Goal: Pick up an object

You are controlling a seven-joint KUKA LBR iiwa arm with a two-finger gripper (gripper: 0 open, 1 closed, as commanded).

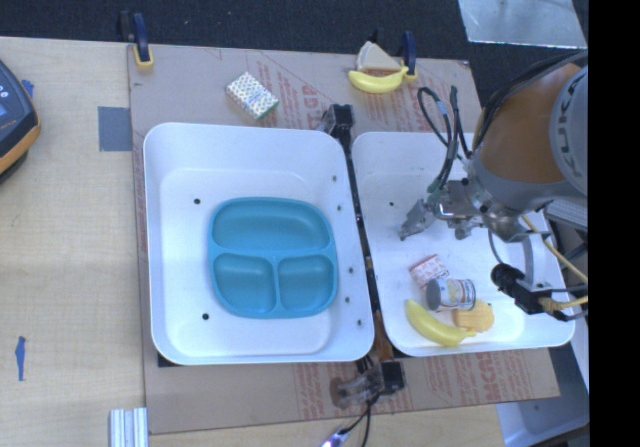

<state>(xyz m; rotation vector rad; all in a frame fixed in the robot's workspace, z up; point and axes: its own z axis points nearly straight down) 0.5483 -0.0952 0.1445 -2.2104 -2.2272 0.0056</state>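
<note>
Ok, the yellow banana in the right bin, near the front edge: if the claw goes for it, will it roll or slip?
The banana is curved and lies flat, so it should pivot or slide rather than roll. Its skin looks smooth, so it may slip on the bin's white floor. It touches the small jar and an orange piece, so a push would likely shift those too.

The arm (pixel 530 140) was cut off at the 3 o'clock edge. Its bulk hid part of the right bin (pixel 385 160). The small jar's (pixel 452 292) label was too small to read.
</note>
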